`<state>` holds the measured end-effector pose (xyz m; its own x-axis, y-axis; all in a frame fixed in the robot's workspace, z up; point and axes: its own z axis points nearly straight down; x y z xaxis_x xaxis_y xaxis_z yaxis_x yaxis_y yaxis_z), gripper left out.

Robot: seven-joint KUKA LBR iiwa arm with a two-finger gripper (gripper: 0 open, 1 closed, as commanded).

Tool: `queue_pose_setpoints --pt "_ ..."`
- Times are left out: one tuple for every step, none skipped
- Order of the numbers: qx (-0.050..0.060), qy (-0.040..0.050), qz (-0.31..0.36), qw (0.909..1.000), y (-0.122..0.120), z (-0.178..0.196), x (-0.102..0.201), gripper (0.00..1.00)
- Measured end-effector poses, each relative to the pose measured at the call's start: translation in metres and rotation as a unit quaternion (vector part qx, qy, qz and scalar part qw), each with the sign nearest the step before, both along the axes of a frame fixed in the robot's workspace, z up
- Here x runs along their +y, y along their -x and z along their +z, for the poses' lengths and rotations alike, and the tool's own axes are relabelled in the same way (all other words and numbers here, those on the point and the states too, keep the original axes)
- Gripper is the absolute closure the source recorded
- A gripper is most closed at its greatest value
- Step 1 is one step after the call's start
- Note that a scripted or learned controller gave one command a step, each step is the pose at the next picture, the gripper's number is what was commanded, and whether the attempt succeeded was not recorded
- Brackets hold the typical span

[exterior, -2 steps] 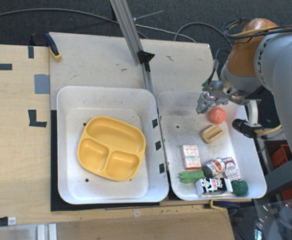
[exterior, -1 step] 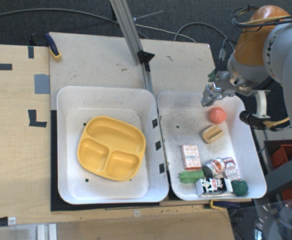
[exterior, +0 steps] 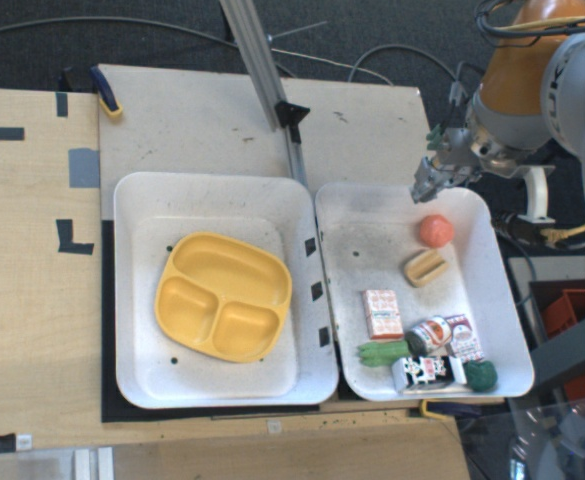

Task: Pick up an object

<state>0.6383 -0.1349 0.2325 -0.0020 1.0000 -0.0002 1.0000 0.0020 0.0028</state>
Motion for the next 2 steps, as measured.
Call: queue_pose_setpoints --pt "0.002 -0.0007 0.002 1.0000 -0.002 -0.008 0.062 1.00" --pt "0.002 -0.0008 0.002 1.0000 -0.005 -0.008 0.106 1.00"
